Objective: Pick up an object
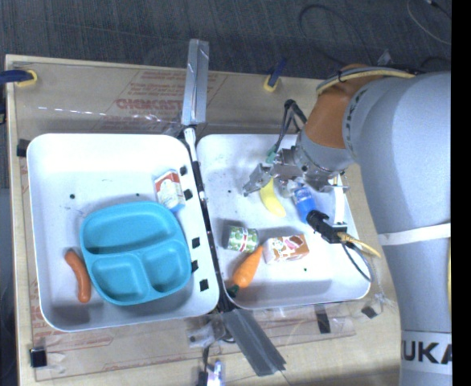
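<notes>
Yellow is what you are seeing right under the gripper (269,180): a banana-shaped toy (273,200) lying in the right bin (219,155), with the metal fingers reaching down just above and beside its upper end. You cannot tell from this slant whether those fingers are spread or pressed together, nor whether anything is sitting between them, so treat nothing as held.

Taking the banana-shaped toy as your landmark: a blue bottle-like item (304,203) is lying just to its right, half under the wrist; a small green can (241,238) is resting below it and to the left; a red-and-white packet (288,248) is lying below it; an orange carrot (247,269) is sitting further below, against the divider. Well to its left, in the other bin (51,155), a blue divided plate (135,252), a sausage (78,275) and a small carton (168,188) are lying untouched.

You are looking, most likely, at the approach or closing step of the pick, aimed at the toy. The next move is calling for a firm closure across its narrow body, then a straight lift clear of the neighbouring bottle.
</notes>
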### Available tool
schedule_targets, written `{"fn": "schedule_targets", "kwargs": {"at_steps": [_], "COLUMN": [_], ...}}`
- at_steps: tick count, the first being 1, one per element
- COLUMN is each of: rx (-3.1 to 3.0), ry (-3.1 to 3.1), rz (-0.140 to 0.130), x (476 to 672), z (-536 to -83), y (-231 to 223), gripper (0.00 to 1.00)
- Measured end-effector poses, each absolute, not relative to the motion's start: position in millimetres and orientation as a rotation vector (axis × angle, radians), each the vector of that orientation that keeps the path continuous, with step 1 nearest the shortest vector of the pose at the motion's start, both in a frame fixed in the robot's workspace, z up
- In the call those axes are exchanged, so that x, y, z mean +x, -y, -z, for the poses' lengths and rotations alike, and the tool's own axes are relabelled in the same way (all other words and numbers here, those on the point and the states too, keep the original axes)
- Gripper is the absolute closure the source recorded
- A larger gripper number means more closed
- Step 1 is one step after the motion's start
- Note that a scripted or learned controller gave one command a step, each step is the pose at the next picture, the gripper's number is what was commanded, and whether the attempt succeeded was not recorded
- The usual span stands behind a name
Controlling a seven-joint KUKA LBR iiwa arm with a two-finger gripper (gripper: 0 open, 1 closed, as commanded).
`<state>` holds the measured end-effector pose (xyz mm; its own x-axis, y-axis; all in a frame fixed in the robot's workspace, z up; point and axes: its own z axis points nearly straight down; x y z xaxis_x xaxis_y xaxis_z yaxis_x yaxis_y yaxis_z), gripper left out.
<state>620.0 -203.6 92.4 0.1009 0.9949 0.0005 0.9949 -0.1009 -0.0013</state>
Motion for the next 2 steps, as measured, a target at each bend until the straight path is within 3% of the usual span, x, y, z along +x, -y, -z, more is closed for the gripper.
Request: {"fn": "schedule_targets", "kwargs": {"at_steps": [1, 2], "rx": [-2.322, -2.376], "ry": [2.112, 2.053], "rz": [-0.002, -0.002], "x": [620.6, 630.9], "z": [-102.5, -205.4], "y": [202.4, 154.7], "gripper": [1.00, 1.00]}}
